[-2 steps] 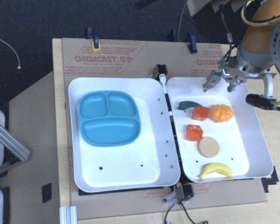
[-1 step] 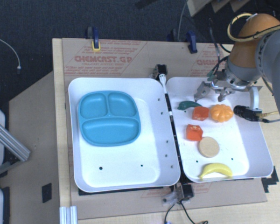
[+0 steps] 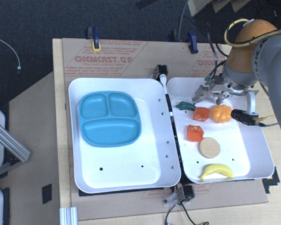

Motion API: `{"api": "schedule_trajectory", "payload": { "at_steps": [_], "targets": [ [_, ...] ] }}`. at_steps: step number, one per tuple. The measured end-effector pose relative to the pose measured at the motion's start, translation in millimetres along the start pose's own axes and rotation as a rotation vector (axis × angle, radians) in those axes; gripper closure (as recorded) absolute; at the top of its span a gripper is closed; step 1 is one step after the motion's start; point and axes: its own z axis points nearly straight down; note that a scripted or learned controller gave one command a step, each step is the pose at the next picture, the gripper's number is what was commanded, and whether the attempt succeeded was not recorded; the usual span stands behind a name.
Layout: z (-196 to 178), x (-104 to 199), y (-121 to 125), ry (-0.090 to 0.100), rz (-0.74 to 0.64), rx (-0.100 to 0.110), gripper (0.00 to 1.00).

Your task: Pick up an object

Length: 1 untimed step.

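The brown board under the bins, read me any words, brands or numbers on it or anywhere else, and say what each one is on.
"CHEMCAST GP": red print on the brown board, behind the left bin; the last letters are blurry.
A second red print on that board, behind the right bin: partly hidden by the arm's gripper, not legible.
No other text can be read.

toys (image 3: 202, 114) crowd the right bin (image 3: 257, 156); its near-right corner lies open.

glossy white bins (image 3: 131, 182), matt blue plate (image 3: 110, 118)
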Motion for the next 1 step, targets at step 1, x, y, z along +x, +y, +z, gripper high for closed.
{"api": "schedule_trajectory", "payload": {
  "at_steps": [1],
  "targets": [
    [-12.6,0.1,1.3,-0.001,-0.001,-0.005,1.00]
  ]
}}
